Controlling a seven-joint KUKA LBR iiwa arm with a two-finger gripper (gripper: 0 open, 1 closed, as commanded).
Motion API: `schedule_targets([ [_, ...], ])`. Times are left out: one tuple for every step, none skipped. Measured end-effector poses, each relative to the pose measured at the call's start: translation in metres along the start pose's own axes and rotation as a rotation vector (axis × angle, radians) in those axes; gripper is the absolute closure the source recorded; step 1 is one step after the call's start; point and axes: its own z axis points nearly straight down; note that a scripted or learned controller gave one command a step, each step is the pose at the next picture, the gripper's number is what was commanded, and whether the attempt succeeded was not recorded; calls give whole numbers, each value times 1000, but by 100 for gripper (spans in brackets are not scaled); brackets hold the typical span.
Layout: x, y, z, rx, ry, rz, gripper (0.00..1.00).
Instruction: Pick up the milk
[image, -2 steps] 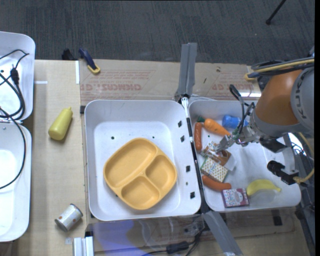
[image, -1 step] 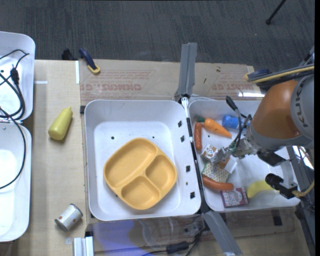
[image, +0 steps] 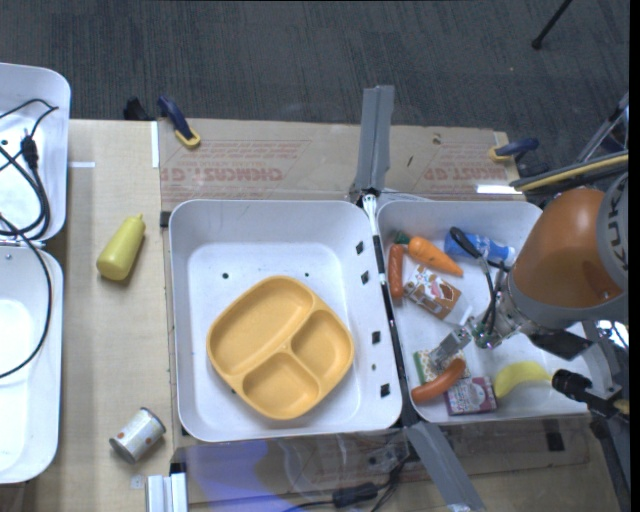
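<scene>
**A:** Camera view: we are seeing the gripper (image: 447, 352) hanging low in the right bin (image: 600, 400), toward its front edge and just beside a sausage (image: 441, 381). Where are we placing the milk?

**B:** We are taking the small white-and-red carton (image: 432, 291) for it. It is lying near the bin's left wall, between a carrot (image: 437, 255) and the gripper, apart from both.

**A:** So we are calling this the approach?

**B:** We are judging it so, since the carton is lying free. Whether the gripper is wide or narrow, we cannot tell. The next move is calling for a shift toward the back-left, centring over the carton and keeping off the carrot and sausage.

**A:** Any writing?

**B:** The carton's label is too small to read. The cardboard (image: 300, 160) behind the bins is carrying red print, upside down. We are reading it as "CHEMCO'S", though not with certainty.
</scene>
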Motion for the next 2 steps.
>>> schedule_targets([
  [0, 0, 0, 0, 0, 0, 0],
  [-29, 44, 1, 3, 0, 238, 0],
])
